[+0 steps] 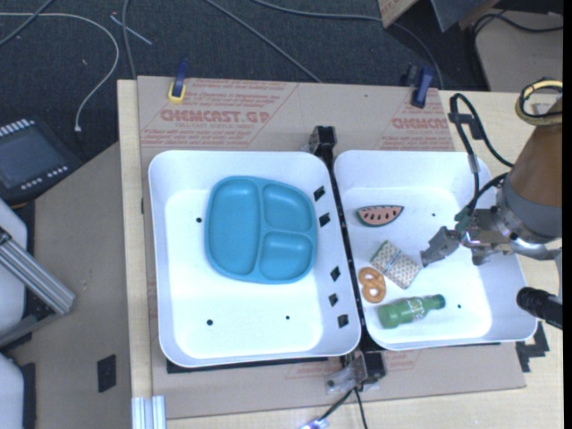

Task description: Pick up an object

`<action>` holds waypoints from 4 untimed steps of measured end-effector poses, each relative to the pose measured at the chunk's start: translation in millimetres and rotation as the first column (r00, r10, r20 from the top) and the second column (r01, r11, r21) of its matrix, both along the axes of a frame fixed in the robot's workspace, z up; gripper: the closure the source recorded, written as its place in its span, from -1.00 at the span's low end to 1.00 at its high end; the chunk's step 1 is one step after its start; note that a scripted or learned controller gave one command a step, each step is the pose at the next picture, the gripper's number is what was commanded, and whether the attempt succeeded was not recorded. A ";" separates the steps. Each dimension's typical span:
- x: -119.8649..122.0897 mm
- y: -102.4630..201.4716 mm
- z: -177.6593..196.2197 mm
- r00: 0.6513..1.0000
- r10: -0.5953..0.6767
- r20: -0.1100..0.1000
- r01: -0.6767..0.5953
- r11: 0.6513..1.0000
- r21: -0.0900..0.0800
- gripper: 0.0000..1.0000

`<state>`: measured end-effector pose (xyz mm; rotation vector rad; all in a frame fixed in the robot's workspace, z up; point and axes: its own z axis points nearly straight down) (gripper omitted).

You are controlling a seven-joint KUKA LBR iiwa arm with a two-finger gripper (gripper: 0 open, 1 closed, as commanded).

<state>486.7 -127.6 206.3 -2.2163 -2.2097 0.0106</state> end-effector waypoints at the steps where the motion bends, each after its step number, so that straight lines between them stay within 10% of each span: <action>1: 2.7 0.2 5.1 1.000 0.003 0.011 -0.003 1.000 -0.002 -1.00; 4: 17.2 11.5 -122.6 1.000 0.003 0.008 -0.003 1.000 -0.001 -1.00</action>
